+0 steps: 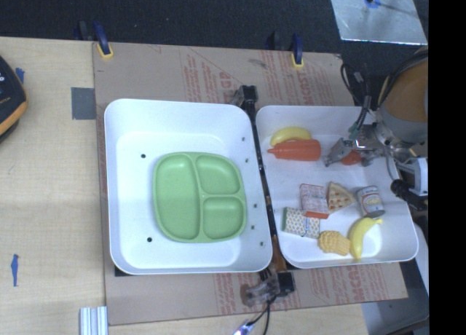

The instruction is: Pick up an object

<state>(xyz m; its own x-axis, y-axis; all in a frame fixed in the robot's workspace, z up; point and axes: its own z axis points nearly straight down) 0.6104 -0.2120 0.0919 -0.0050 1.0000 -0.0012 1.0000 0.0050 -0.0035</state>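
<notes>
Several candidates: the right bin (291,253) has a bunch of small toy foods, any of them would do for "an object"
Closest target: a small red piece (354,157) sits right at the gripper (342,153), upper right part of that bin, near the back wall; looks like the one it's going for
Fingers: honestly can't tell if they're open or closed, the tips blur into the red piece and the metal bits around it, so I wouldn't call it a grasp
Neighbours: carrot (294,151) and a yellow piece (290,135) just to the left of the gripper, touching each other, apart from the red piece
Further out: pizza slice (338,196), small can (370,201), two packets (313,196) and (301,222), corn (333,242) and banana (362,234) down toward the front of the bin, well clear of the arm
Left bin: (131,180) holds just a green divided plate (199,196), not in play
How I'd do it: come down straight over the red piece so the fingers straddle it, close fully before lifting, and lift slow; it's small and near the wall so a slanted approach could nudge it away or pinch an edge only
Watch for: the carrot is near enough that a sideways drift could bump it
</notes>
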